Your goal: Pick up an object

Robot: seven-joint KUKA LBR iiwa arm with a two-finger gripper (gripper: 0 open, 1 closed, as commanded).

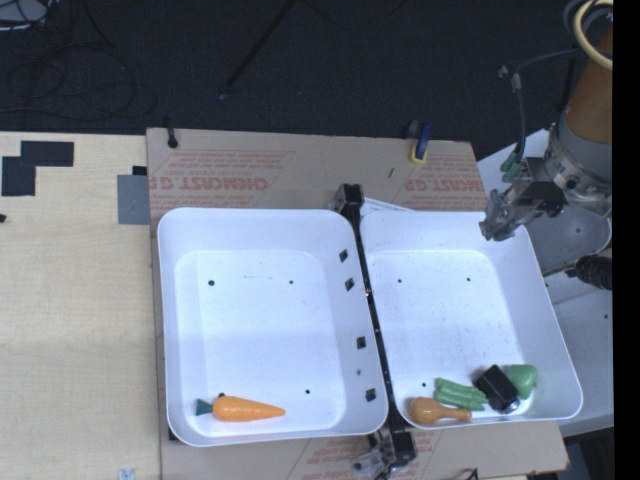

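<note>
An orange carrot with a green top (246,408) lies near the front edge of the left bin (185,238). In the right bin (540,288), at the front right corner, sit a green pod-shaped toy (459,393), a tan pear-shaped toy (437,411), a black block (497,387) and a light green piece (522,376), all close together. My gripper (497,225) hangs above the right bin's far right corner, well away from all the objects. Nothing shows between its fingers.
The bins stand on a cardboard sheet (300,168) with a black divider clip strip (362,298) between them. A blue and yellow clamp (420,140) sits at the cardboard's back edge. Wooden bench surface (70,318) extends left.
</note>
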